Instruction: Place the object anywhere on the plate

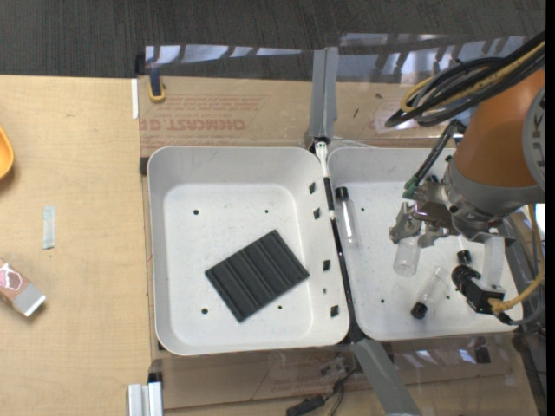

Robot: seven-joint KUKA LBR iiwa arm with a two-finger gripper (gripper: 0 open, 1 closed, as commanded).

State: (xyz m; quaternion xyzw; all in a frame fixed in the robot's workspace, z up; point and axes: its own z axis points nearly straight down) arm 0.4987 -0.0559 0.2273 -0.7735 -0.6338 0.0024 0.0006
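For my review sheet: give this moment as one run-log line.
arm: over right bin | gripper: above clear tube, grasp unclear | plate: dark ribbed, left bin, nothing on it | step: not placed

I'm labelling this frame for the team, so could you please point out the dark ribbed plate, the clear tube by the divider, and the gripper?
dark ribbed plate (257, 275), camera view, middle of its ribbed top.
clear tube (344, 218), camera view, midway along its body.
gripper (409, 232), camera view, its tip above the right bin.

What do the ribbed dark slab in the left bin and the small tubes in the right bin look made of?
Ribbed slab: likely matte dark rubber or plastic, grooved, no glare. Tube at the divider and tube with black cap: clear plastic or glass; the bin floor shows through them.
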